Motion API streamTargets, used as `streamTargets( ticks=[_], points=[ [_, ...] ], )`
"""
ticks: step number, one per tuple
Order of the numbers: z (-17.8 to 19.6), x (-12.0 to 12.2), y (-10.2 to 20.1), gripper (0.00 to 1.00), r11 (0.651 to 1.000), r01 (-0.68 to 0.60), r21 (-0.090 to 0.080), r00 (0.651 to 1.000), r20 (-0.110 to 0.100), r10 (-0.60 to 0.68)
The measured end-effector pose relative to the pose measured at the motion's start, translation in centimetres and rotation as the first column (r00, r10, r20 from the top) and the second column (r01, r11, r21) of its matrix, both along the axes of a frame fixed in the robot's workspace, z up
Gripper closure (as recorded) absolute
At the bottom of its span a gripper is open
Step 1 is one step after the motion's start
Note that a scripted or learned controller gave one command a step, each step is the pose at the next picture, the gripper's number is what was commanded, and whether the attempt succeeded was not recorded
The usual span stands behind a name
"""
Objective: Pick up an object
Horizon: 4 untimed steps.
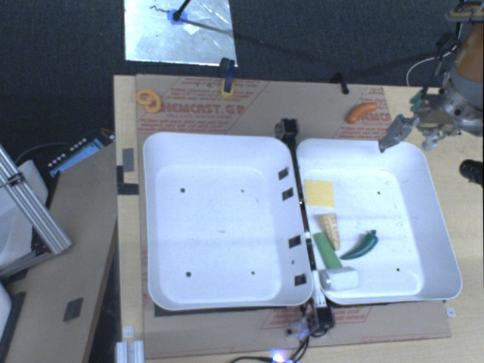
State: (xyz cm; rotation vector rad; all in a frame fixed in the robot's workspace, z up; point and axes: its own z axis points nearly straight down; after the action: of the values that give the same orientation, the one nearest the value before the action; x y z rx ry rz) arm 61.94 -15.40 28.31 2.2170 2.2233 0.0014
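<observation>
1. My gripper [414,129] hangs above the far right corner of the right bin [423,195], fingers spread, gripping nothing.
2. Inside that bin, by its left wall: a yellow square [318,193], a tan wedge [328,226], a green stick [327,249], a white block [339,279].
3. A teal pepper [361,246] lies just right of the stick.

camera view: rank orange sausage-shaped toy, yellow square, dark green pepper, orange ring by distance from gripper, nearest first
From the gripper, above the right bin's far right corner:
1. Orange sausage-shaped toy, on the board behind the right bin.
2. Yellow square, right bin, left side.
3. Dark green pepper, right bin, toward the front.
4. Orange ring, board's far left corner.
</observation>
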Motion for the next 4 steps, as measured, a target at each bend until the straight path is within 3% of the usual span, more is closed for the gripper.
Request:
streamTargets(
  ticks=[1, 3, 4],
  points=[
    [1.2, 0.1, 0.0, 1.0, 1.0, -0.004, 0.0, 1.0, 0.004, 0.004],
    [3.3, -0.8, 14.8, 1.0, 1.0, -0.009, 0.003, 1.0, 0.0, 0.009],
    [1.5, -0.8, 23.2, 1.0, 1.0, -0.01, 0.004, 1.0, -0.002, 0.01]
  ],
)
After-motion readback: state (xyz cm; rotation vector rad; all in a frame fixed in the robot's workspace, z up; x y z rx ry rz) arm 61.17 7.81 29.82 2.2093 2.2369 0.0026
